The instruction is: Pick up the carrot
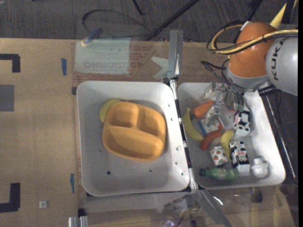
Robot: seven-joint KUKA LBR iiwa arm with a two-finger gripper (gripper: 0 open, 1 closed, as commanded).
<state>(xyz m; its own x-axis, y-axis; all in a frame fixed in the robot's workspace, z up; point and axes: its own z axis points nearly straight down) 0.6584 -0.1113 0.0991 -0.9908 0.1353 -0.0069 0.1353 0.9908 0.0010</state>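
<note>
The carrot [203, 109], orange and tapered, lies tilted in the upper left part of the right bin [274, 150]. My gripper [223, 102] hangs below the orange wrist band, low over the bin's back area. It is just right of the carrot's thick end, close to it or touching it. The arm's body hides the bin's back right corner.
The right bin also holds a banana [191, 126], a red-orange sausage-like piece [210, 139], a small yellow piece [227, 137], two cow-print cartons [242, 122], a strawberry carton [218, 155], a green bottle [218, 174] and a white object [259, 167]. The left bin [90, 126] holds an orange divided plate [134, 130].
</note>
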